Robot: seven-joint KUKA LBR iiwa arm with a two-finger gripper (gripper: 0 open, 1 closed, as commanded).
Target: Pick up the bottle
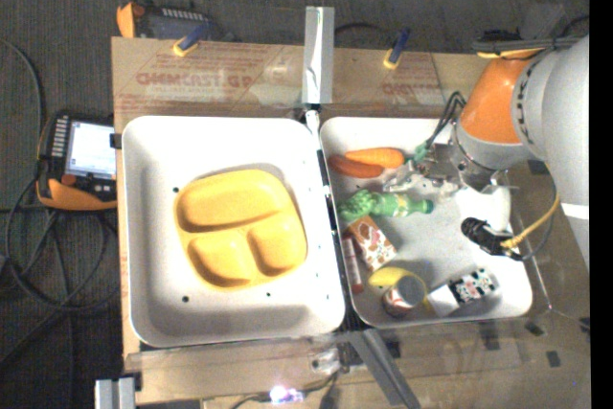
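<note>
Gripper (422, 173) sits low in the far part of the right bin (441, 239), at the end of the grey arm with its orange band (488, 105). From this angle I cannot tell whether it is open or closed, and nothing can be seen held in it.

Just beside it, toward the near side, the green bottle (395, 205) lies on its side on the bin floor, running left to right. Whether the gripper touches it is unclear. A carrot (372, 159) lies just left of the gripper, close to the bin's far wall.

Nearer the camera, a small printed box (372, 242) lies tilted just below the bottle. A slim dark red stick (352, 264) lies along the bin's left wall beside it. At the near edge are a yellow lump (386, 276) touching a cup (404, 293), and a little to their right a small black-and-white pack (472, 286).

The left bin (144, 206) holds a yellow divided tray (241, 227), well apart from the gripper.
</note>
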